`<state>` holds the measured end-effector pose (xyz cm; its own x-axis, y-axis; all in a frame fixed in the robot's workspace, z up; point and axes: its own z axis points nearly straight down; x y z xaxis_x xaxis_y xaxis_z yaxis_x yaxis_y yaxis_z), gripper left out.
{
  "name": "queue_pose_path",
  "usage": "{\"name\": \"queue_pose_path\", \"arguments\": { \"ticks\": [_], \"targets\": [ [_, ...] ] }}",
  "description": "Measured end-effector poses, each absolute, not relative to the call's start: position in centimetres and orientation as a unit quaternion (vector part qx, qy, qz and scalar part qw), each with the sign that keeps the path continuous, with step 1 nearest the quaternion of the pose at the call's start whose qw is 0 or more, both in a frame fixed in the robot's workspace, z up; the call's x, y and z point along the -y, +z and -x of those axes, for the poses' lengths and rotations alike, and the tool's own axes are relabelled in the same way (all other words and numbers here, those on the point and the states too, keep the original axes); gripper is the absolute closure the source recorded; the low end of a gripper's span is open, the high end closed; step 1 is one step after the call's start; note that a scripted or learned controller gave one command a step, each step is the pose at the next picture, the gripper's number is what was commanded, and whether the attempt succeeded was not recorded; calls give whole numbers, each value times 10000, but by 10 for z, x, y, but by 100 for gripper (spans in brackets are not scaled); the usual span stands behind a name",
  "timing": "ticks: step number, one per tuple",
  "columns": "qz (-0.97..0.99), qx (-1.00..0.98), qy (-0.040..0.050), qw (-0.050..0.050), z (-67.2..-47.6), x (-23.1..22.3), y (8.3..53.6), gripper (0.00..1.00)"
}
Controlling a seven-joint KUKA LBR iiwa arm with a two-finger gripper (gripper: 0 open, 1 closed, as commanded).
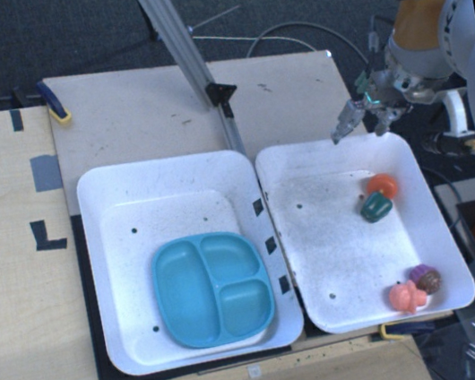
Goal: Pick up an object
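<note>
Nothing picked yet: tray (211, 287) lies in left bin (108, 253), right bin (307, 172) holds orange ball (383, 184) touching green piece (374, 207) near its right edge (pink and purple toys at front-right corner), gripper (360, 120) open, empty, above back-right corner.

No readable text, labels, brands or numbers anywhere. Black tape marks on the surface (15, 269) at 9 o'clock were plain shapes, not letters. Small black tabs on the rim between the two bins carried nothing legible. A tiny pale tag at 7 o'clock on the surface edge was too small to read.
</note>
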<state>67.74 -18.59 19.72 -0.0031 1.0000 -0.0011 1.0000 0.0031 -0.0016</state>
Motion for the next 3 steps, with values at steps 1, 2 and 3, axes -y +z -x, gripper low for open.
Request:
{"name": "queue_pose_path", "arguments": {
  "ticks": [1,2,3],
  "targets": [
    [7060,7082,13,1,-677,186,197,0],
    [7059,7083,24,24,-676,179,133,0],
    [7076,7066,70,38,-674,182,90,0]
  ]
}}
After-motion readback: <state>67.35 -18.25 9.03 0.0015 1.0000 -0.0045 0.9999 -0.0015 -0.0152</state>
